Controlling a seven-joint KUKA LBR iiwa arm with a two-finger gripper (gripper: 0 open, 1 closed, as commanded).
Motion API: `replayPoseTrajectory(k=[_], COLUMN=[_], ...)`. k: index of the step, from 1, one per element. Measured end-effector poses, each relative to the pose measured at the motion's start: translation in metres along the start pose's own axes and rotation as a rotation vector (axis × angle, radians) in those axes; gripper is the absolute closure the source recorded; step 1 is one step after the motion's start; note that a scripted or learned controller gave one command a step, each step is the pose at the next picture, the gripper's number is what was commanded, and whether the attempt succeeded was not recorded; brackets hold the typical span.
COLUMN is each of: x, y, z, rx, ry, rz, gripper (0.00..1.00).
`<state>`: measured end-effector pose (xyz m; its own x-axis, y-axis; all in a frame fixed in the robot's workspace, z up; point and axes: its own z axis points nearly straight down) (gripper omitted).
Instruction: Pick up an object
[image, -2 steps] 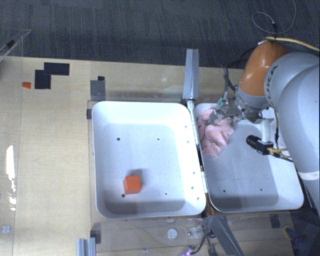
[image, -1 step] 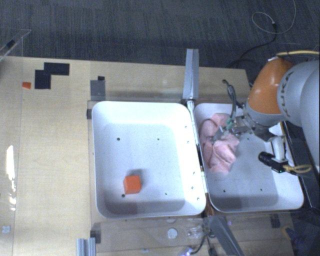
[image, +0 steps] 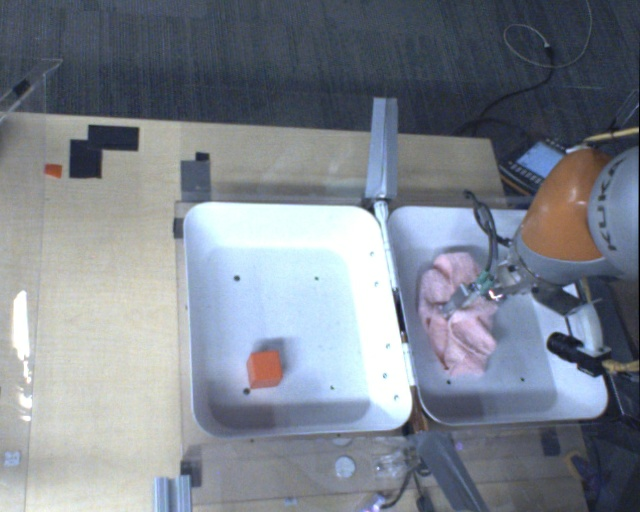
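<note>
The gripper (image: 478, 293) is down in the right-hand bin (image: 575, 395), its tip pressed onto the middle of the pink cloth (image: 455, 310), so the step in hand looks like the grasp itself: the descent is made and the closing or lifting is what remains. Whether the tool is spread wide, pinched narrow or has caught any fabric I cannot tell, since the tip is small in the camera view and sits among the folds. The cloth lies directly under and around the tip, stretching away from the arm (image: 565, 215) towards the divider between the bins, and also towards the near rim. It is soft, crumpled and lumpy, a pale pink heap with no firm edge; it will likely bunch and give way, so the next move probably calls for a firm pinch on a raised fold and a straight lift, with a risk that only a thin layer is caught and slips out. Well apart from the gripper, across the divider, a small orange block (image: 265, 369) rests in the left-hand bin (image: 280, 250); it looks rigid, squarish and matte. Both bins are smooth white shallow trays with rounded corners
</note>
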<state>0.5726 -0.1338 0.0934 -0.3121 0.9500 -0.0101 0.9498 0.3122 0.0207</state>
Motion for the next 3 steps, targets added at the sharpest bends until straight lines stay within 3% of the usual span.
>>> replayPoseTrajectory(k=[1, 2, 3], x=[0.011, -0.018, 0.047], y=[0.049, -0.001, -0.004], z=[0.002, 0.001, 0.0], rx=[0.002, 0.003, -0.001], ry=[0.002, -0.001, 0.001], rz=[0.106, 0.072, 0.014], gripper=[0.0, 0.0, 0.0])
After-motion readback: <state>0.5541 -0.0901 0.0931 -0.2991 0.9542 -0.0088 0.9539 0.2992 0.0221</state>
